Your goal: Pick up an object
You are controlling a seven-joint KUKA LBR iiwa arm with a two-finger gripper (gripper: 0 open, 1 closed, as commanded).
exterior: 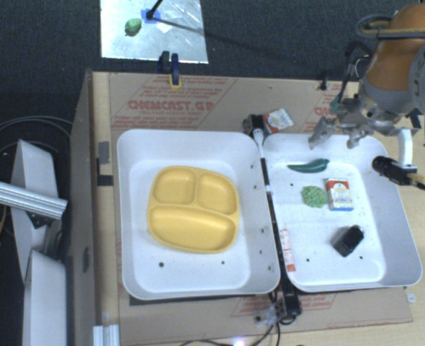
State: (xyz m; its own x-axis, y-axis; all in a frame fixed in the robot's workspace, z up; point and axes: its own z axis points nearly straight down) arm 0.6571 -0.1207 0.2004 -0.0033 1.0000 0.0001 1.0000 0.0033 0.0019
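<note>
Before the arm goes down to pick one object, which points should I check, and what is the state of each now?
1. Claw spread open: ok.
2. Claw carries nothing: ok.
3. Dark green pepper-shaped toy lies free, apart from the others: ok.
4. Claw directly above it: not ok, it hangs near the far rim of the right white bin.
5. Green round scrubby piece touches the small red-and-white carton: cannot tell.
6. Black block lies alone: ok.
</note>
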